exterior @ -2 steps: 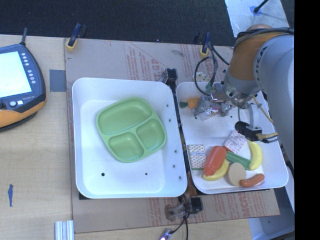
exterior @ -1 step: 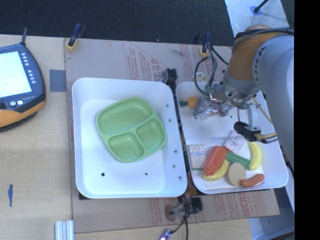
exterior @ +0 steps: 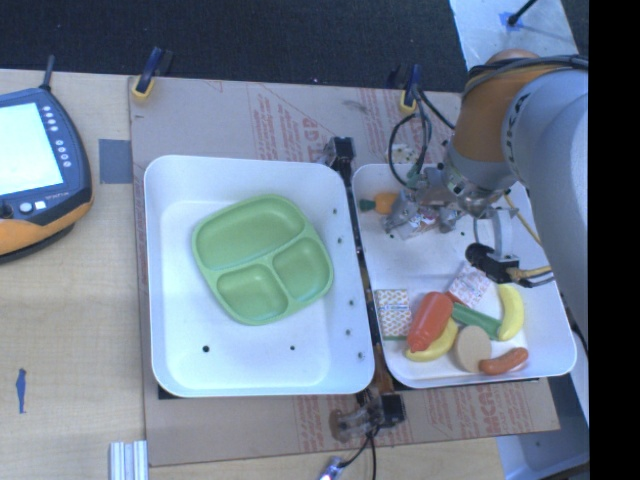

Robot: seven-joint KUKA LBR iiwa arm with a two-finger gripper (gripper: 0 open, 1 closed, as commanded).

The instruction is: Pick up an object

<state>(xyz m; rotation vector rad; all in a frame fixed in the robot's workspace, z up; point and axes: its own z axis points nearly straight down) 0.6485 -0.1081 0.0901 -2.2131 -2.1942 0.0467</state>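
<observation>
Whether the jaws stand parted or closed cannot be told — the gripper (exterior: 418, 215) is a blur of metal low over the far end of the right bin (exterior: 560, 366). Nearest the camera in that bin lie the likely targets: a sausage (exterior: 503, 360), a red pepper (exterior: 431, 318), a banana (exterior: 512, 309) and a printed packet (exterior: 392, 313), crowded and touching. A small orange piece (exterior: 383, 204) sits just beside the gripper, apart from the rest — the cleaner pick, I judge. The left bin (exterior: 170, 363) holds a green divided plate (exterior: 263, 258). The packet's print and the red lettering on the cardboard (exterior: 280, 118) are too small to read.
</observation>
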